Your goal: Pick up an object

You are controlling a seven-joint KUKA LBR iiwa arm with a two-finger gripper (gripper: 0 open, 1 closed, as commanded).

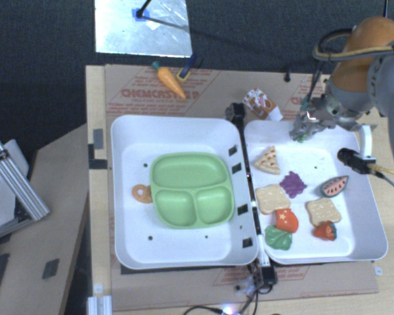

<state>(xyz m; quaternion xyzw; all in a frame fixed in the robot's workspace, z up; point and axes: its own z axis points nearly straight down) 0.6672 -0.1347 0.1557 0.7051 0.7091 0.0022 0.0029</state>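
- Lower right of the frame, right bin (374,238): a green leafy piece (278,238) lies nearest the front rim, with a red tomato-like piece (286,220) touching it above and a strawberry (326,230) to its right.
- Just above these: two bread slices, one (272,197) by the divider between the bins and one (323,210) further right.
- Middle of the right bin: a purple grape cluster (293,184), a watermelon wedge (334,186) near the right wall, and a pizza slice (268,161) toward the upper left of the bin.
- Centre left of the frame, left bin (128,241): a green divided tray (191,189) with three compartments; a small tan ring (142,193) lies just beside its left edge.
- Upper right: the claw (303,132) hangs over the far rim of the right bin, its tip greenish; whether it is open or gripping anything cannot be told.
- Beyond the bins on the tabletop (98,110): a wrapped snack-like toy (261,104) near the right bin's far corner, and a carrot (171,81) further left.
- Top of the frame: a silvery sheet (118,18).
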